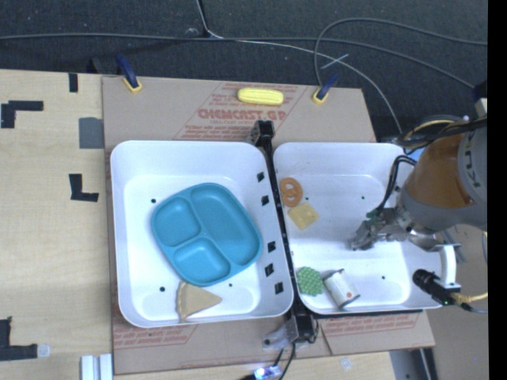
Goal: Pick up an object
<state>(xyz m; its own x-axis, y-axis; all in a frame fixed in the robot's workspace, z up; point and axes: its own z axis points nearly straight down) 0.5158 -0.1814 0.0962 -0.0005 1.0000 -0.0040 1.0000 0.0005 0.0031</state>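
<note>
The grey arm with its orange band [440, 176] reached in from the right, over the right-hand shallow white bin [341, 158], and its two-finger gripper [366, 237] hung low above that bin's floor, right of centre. Whether the fingers were spread or pressed together could not be told, and nothing showed between them.

Bare floor lay around the gripper, with open room toward the far wall and the near wall. The bin's right wall sat close under the wrist.

The loose things lay well to the gripper's left, toward the divider between the bins: an orange pretzel-shaped ring [290, 190], a flat tan square piece [303, 216] just beside it, and nearer the front wall a green round leafy piece [309, 279] touching a small white cylinder with a red band [340, 288].

The left-hand white bin [125, 212] held a blue divided plastic plate [206, 233] and a tan wedge [194, 299] at its front edge.
</note>
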